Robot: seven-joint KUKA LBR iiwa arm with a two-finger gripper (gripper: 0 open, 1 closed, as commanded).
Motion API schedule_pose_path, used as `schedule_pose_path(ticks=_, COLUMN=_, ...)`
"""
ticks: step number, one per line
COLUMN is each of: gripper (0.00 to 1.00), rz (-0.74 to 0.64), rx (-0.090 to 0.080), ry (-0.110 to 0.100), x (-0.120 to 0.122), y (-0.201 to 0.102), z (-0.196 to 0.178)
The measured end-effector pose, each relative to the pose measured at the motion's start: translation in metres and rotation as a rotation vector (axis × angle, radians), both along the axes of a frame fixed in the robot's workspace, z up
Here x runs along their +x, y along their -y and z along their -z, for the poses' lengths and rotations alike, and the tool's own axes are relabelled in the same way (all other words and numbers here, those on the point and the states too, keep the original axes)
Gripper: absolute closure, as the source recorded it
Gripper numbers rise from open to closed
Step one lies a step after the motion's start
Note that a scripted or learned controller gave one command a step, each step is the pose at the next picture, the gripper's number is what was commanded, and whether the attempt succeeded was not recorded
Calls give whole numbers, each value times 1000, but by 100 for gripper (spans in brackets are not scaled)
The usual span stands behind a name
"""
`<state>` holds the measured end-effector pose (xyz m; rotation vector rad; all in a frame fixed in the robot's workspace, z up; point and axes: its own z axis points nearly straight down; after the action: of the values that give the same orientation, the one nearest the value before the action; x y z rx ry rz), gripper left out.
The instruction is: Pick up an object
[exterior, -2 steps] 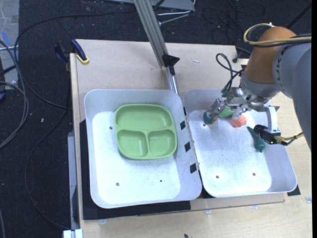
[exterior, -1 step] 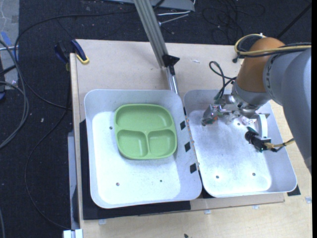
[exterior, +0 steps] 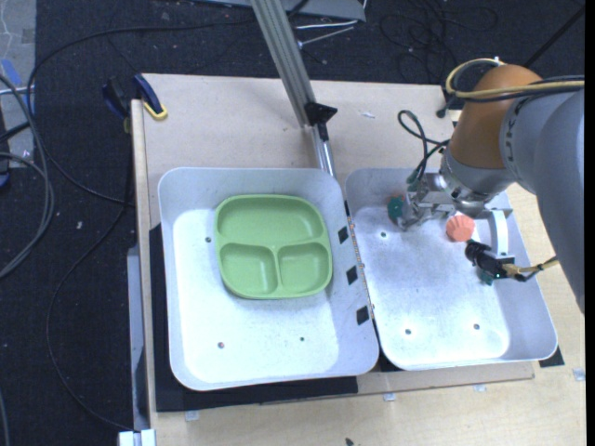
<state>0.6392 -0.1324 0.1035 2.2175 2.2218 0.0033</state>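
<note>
Pincer low in the right bin, beside a small teal object

The pincer (exterior: 416,208) hangs over the far part of the right bin (exterior: 446,328), its tip just beside a small teal object (exterior: 397,210); whether it is apart, together, or touching that object, I cannot tell. A pink-orange object (exterior: 460,227) lies just to its right. The green divided plate (exterior: 274,246) sits well to its left, in the left bin (exterior: 260,351) on the counter (exterior: 223,119).
</note>
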Motion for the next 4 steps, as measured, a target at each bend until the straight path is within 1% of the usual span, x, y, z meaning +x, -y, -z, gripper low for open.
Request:
schedule_pose_path(ticks=1, gripper=100, rz=0, rx=-1, ry=3, x=-6, y=-6, z=-50)
schedule_pose_path(ticks=3, gripper=100, rz=-1, rx=-2, ry=5, x=-10, y=-4, z=-178)
schedule_pose_path(ticks=4, gripper=100, rz=0, rx=0, ry=0, x=-9, y=-4, z=-189)
